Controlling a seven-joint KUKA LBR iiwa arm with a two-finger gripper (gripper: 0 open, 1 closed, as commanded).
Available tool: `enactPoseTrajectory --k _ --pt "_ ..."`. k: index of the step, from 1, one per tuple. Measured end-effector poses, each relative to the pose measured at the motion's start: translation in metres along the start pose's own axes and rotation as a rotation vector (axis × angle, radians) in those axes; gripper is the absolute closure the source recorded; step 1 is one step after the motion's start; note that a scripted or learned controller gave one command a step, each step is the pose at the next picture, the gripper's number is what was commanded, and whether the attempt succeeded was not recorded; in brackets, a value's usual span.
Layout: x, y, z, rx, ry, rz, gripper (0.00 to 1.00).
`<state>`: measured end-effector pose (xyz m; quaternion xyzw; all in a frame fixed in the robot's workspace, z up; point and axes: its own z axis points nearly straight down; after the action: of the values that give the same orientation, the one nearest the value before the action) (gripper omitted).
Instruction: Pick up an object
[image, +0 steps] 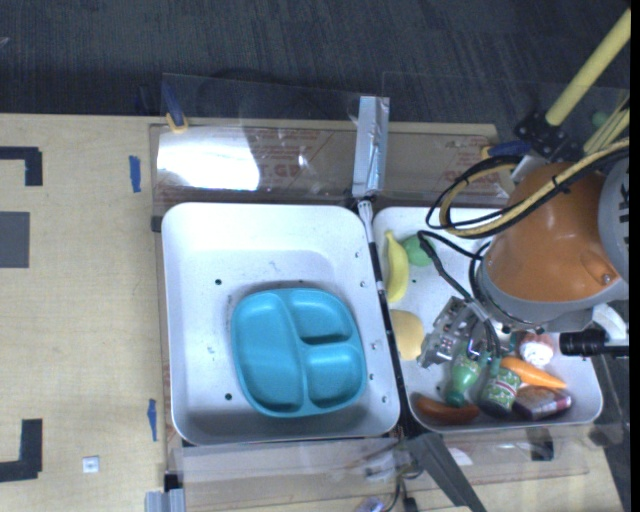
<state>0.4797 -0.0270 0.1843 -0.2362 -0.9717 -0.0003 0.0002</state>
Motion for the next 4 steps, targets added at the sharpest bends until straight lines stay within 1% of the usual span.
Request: enactPoseTrajectory --k 1,2,3,4 --pt "-0.003 -0.003 -0.014 -0.002 -0.007 -0.450 1.00" --pt "-0.001 -0.002 0.000 -0.001 -0.001 -0.753 1.00" --pt "-0.047 -0.023 -0.001 -0.001 -0.007 -0.891 1.00" --pt "-0.036 -0.042 -0.001 0.000 -0.003 -1.006 1.00"
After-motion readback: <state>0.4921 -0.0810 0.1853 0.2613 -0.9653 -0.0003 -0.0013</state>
